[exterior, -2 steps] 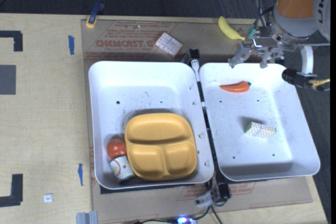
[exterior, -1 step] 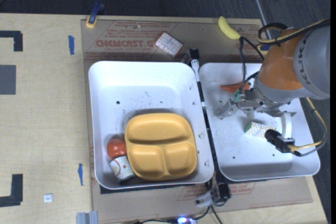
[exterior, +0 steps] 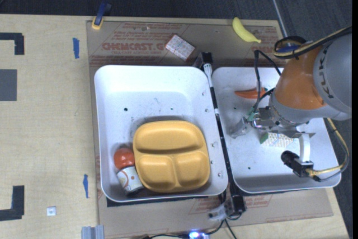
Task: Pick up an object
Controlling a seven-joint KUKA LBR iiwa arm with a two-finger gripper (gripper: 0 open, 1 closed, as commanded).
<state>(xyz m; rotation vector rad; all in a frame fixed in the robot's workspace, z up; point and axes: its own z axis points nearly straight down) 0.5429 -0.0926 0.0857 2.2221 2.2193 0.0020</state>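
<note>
Risk is judged highest at the grasp: gripper (exterior: 246, 127) is low in the right bin (exterior: 246, 176); its opening cannot be told. Orange piece (exterior: 249, 93) nearby may be missed.

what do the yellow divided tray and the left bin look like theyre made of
Yellow divided tray: likely moulded plastic, matte to satin, with rounded compartments and soft highlights. Left bin: looks like thin white plastic, smooth with slight sheen, rounded rim, dark scuffs.

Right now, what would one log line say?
arm: over right bin | claw: low in bin | yellow tray: left bin, untouched
</note>
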